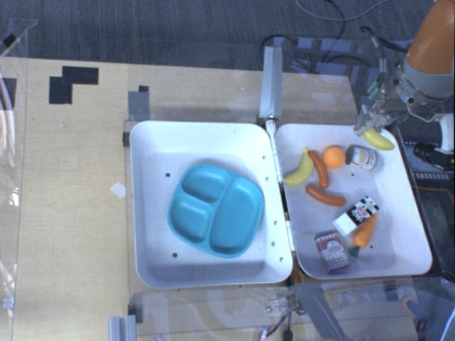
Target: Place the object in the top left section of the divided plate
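At two o'clock, the hand (375,119) pinches a smooth curved yellow banana (379,140) between nearly closed fingers above the right bin (416,212); the glossy blue plate (217,208) sits in the left bin (153,190).

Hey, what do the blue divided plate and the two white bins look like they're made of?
Divided plate: probably moulded plastic, smooth with a soft sheen, uniform blue, rounded compartment ridges. Left bin and right bin: likely thin formed plastic or coated metal, glossy white, rounded corners.
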